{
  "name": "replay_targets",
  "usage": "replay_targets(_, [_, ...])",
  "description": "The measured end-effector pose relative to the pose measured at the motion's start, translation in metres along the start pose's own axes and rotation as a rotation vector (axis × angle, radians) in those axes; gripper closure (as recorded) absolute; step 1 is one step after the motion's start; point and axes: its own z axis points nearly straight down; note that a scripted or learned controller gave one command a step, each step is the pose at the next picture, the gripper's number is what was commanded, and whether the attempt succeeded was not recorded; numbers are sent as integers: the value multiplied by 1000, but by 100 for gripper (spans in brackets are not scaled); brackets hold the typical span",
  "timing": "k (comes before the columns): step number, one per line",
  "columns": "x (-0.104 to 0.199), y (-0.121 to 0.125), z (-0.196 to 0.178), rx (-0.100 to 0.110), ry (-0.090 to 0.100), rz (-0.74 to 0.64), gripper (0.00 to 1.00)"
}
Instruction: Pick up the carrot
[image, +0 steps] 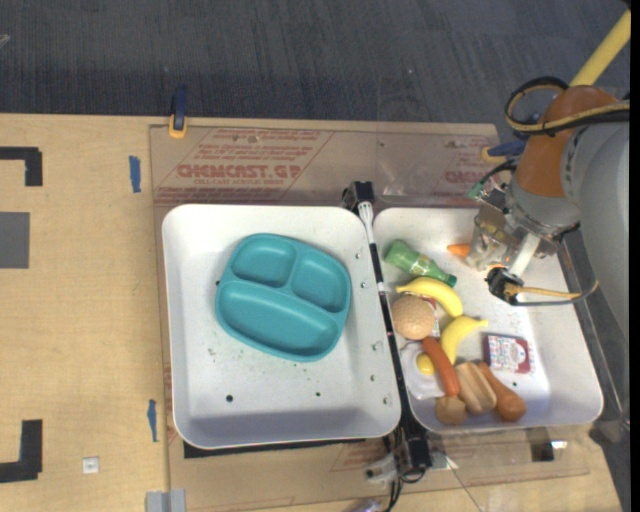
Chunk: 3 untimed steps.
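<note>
Gripper low in right bin, beside carrot, maybe touching; jaw gap and hold can't be made out.

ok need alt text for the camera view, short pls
A grey arm's gripper hangs low in the right bin, beside a small orange carrot, with toy food heaped nearby. The left bin holds a teal divided plate.

Right bin: food crowds 6–9 o'clock half — bananas, bun, hot dogs, green bottle. Arm fills 1 o'clock corner. Left bin: teal plate at centre, open floor along 6 o'clock edge.
</note>
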Motion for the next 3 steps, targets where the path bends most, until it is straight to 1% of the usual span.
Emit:
replay_targets(1, [0,-1,1,4,-1,0,0])
replay_targets(2, [-48,-15,11,11,6,103,0])
replay_targets(3, [-49,-13,0,6,-1,101,100])
